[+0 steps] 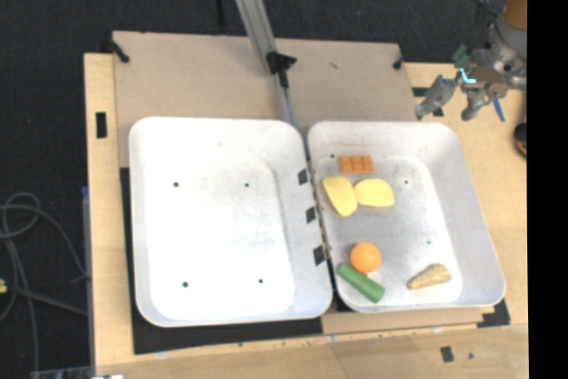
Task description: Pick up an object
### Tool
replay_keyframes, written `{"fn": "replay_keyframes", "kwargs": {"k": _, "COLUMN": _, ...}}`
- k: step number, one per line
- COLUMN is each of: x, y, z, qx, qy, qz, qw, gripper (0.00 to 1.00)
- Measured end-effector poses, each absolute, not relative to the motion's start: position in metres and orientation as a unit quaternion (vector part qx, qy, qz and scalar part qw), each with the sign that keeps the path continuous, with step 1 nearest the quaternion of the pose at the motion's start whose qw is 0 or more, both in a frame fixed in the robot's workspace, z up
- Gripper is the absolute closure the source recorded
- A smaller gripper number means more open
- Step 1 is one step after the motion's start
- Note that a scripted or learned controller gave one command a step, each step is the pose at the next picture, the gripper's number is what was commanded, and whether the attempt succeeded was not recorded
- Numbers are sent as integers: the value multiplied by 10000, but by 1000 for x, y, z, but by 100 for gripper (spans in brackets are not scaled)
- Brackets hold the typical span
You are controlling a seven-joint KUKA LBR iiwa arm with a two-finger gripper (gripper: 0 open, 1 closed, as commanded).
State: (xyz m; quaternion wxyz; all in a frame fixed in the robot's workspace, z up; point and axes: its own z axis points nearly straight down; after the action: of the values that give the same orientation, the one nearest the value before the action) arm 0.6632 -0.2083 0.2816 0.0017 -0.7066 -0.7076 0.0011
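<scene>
The right bin (461,191) holds several small items. An orange waffle-like piece (355,163) lies near its back, with two yellow pieces (340,195) (374,193) side by side just in front of it. Nearer the front sit an orange ball (365,257), a green cylinder (360,283) and a tan wedge (429,277). My gripper (454,101) hangs above the bench just past the right bin's far right corner, away from all the items. Its two fingers are spread apart with nothing between them.
The left bin (217,217) lies beside the right one. A slanted metal pole (248,4) rises from the back between the bins. Cables lie on the floor at the left.
</scene>
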Motion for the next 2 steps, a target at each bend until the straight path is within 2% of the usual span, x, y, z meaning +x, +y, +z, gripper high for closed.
{"fn": "replay_keyframes", "kwargs": {"k": 1, "x": 664, "y": -209, "z": 285, "qx": -7057, "qy": -7086, "qz": 13, "qw": -12, "gripper": 0}}
{"fn": "replay_keyframes", "kwargs": {"k": 2, "x": 671, "y": -215, "z": 238, "qx": -7061, "qy": -7081, "qz": 19, "qw": 6, "gripper": 0}}
